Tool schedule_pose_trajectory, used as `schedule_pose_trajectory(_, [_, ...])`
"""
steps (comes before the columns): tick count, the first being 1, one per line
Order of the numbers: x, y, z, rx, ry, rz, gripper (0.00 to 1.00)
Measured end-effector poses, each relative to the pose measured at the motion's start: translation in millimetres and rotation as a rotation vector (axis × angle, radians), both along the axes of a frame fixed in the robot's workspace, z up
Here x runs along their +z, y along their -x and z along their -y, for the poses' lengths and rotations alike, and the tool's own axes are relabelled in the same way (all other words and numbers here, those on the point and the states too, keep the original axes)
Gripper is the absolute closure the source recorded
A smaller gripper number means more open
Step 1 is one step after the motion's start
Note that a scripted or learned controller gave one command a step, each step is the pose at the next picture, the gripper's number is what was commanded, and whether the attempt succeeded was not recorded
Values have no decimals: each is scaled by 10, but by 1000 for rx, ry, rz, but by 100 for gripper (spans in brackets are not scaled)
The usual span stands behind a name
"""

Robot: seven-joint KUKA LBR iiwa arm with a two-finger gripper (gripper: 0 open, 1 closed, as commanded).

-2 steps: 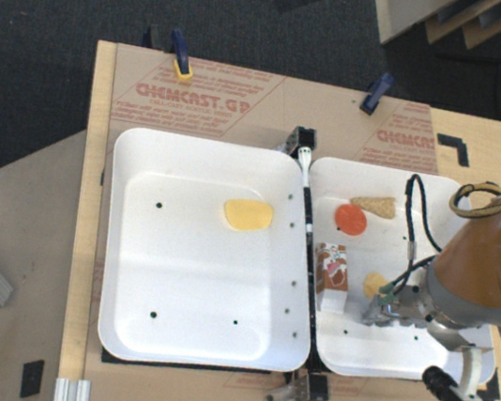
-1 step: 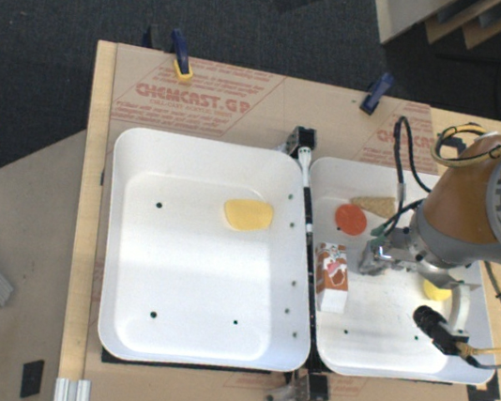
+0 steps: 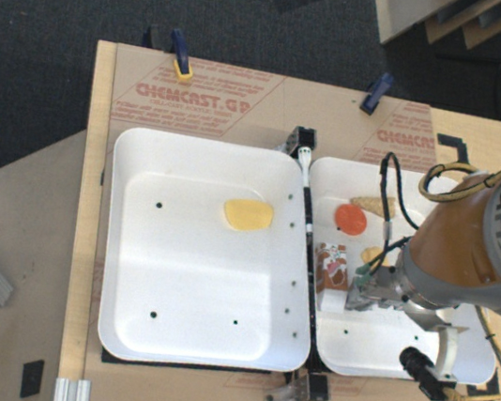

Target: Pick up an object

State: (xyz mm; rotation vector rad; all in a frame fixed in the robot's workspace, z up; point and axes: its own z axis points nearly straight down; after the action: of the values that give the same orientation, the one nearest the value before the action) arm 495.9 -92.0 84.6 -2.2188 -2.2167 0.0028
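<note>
Arm (image 3: 471, 246) bulk hides gripper (image 3: 360, 294) fingertips; spread or pinched, cannot tell. Brown packet (image 3: 331, 264) just left of gripper, right bin (image 3: 367, 357). Red disc (image 3: 352, 219) above.

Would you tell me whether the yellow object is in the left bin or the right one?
Left bin: the yellow object lies on its floor, alone.

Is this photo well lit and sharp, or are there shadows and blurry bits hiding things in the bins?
Camera view: light is even and soft, with no harsh glare on the left bin; the yellow object and the orange-red round object read clearly; the arm casts faint shade in the right bin; the claw is small and dim, and the brown packet beside it looks slightly soft.
</note>
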Motion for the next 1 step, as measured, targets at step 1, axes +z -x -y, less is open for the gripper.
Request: schedule_pose_trajectory(1, [658, 168, 402, -4, 7, 11, 100])
